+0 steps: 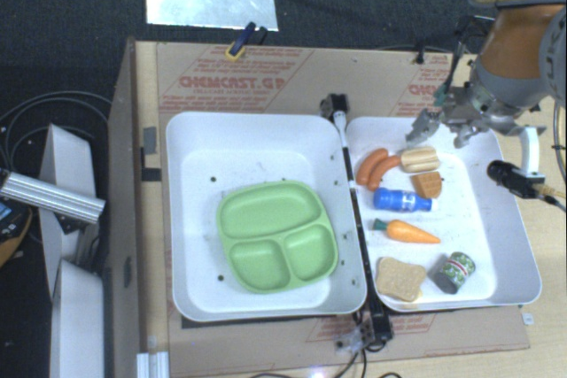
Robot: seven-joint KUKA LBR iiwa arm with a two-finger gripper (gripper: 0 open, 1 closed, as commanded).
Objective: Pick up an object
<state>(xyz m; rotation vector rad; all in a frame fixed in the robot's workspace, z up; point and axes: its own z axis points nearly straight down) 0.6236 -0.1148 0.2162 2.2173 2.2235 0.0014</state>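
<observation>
Hovering above the far edge of the right bin [509, 230], the hand [442, 127] with two fingertips splayed apart, nothing between them: open and empty. Hanging from the grey arm [523, 31] coming in from the right, orange band above the wrist.

Lying just below and slightly left of the hand, a tan bun-like piece [419, 159], closest of all the candidates. Touching it on the side away from the hand, a pair of orange sausages [376, 166]. Sitting directly under the bun, a small brown toast-like piece [428, 184], then a blue bottle [401, 201], a carrot [409, 232], and farthest from the hand a slice of bread [400, 278] beside a green can [453, 271]. Resting well to the left of the hand, in the left bin [190, 155], a green divided plate [276, 235].

Judging the step: approaching, not yet grasping, no object lifted. Likely calling next for a short descent toward the bun, fingertips straddling its narrow width. Risking a nudge against the sausages or the brown piece, both crowded close, so needing a centred, straight drop before closing.
</observation>
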